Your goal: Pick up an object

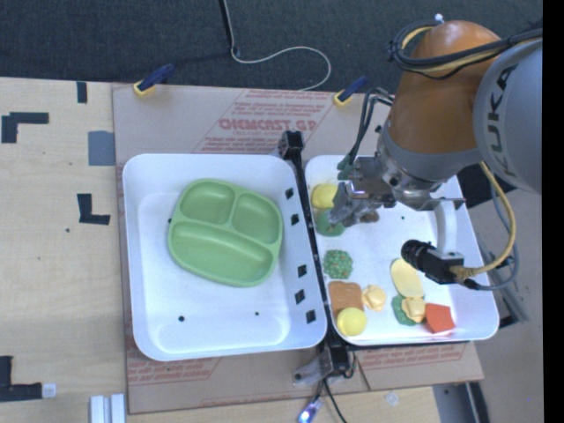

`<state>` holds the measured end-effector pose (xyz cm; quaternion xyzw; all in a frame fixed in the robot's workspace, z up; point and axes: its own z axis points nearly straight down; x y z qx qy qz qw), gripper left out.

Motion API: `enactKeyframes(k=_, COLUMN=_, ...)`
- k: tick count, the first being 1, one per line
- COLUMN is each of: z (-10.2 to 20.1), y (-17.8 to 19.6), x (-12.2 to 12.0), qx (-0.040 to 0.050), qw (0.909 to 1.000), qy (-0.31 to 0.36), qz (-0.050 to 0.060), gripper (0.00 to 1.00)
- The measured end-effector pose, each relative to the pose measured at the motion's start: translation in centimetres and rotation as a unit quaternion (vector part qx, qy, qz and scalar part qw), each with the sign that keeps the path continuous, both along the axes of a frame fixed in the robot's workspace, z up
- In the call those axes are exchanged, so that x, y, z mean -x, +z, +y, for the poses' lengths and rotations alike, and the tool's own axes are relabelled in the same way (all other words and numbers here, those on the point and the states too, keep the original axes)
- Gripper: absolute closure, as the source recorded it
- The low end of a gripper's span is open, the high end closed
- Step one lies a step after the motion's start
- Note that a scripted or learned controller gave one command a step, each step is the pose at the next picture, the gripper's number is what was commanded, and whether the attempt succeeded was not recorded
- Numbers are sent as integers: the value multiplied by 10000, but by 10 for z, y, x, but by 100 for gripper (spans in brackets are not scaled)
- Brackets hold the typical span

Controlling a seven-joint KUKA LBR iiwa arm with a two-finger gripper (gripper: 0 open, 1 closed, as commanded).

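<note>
Two shallow white plastic bins side by side on a brown cardboard sheet (256, 122), with a black divider strip (304, 236) between them. In the left bin (141, 236), a light green plastic plate with three compartments (226, 230), lying flat near the centre. Over the right bin (480, 320), reaching in from 3 o'clock, a grey arm with an orange band (441, 86); at its end a dark metal two-finger gripper (345, 211), low over the upper left part of this bin. Not possible to tell if the fingers are apart or together, or clamped on something. Just at the gripper, toward 10 o'clock, a small round yellow toy (322, 195); under the gripper tip, a flat green piece (330, 228), partly hidden. Below that, at 6 o'clock from the gripper, a bumpy dark green broccoli-like toy (337, 263), then an orange-brown toast-like block (344, 292) and a yellow ball (351, 322) near the bottom edge. Toward 4 o'clock, a pale yellow oval piece (407, 278), a small green item (407, 311) and a red-orange cube (440, 317), close together in the bottom right corner.
</note>
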<state>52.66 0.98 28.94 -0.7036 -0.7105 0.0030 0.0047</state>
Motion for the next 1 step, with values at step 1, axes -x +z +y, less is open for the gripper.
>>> enactKeyframes(k=1, z=34, y=103, x=10, qx=1, qw=9999, qy=-18, qz=-101, gripper=100)
